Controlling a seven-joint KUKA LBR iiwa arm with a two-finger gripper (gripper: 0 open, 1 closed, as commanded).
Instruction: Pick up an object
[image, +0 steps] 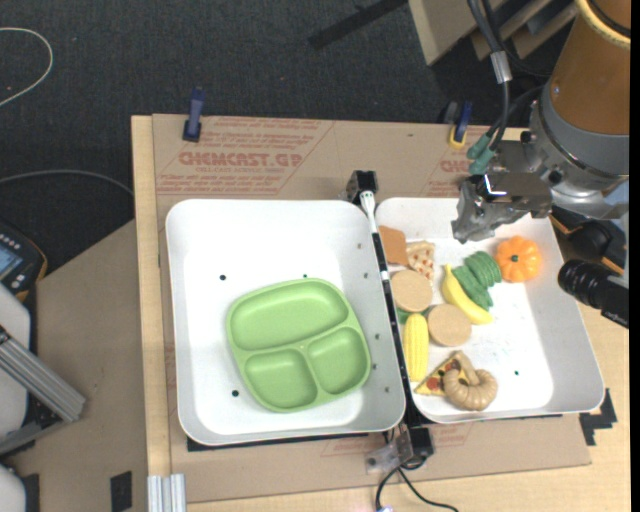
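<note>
A dark carpeted floor surrounds the desk (300, 150), a brown board that carries two shallow white bins side by side. The left white bin (200, 300) holds a pale green plastic divided plate (297, 343). The right white bin (560, 350) holds a crowd of toy foods: a small orange pumpkin (518, 258), a dark green leafy vegetable piece (480, 273), a yellow banana (464, 297), two tan round discs (411, 292), a yellow corn cob (416, 345) and a brown pretzel-shaped pastry (470, 387).

The grey metal gripper (470, 228) hangs over the far part of the right bin, near the green vegetable and the pumpkin; nothing shows between its tips, and whether they stand apart or together I cannot tell.

Any of these toys would serve the task. The pumpkin looks the best target: it sits at the edge of the pile with free space on its right. To do the step well, the arm should centre over one piece, turn so the tips straddle its narrow side, and descend straight, avoiding neighbours that touch, like the banana against the vegetable.
</note>
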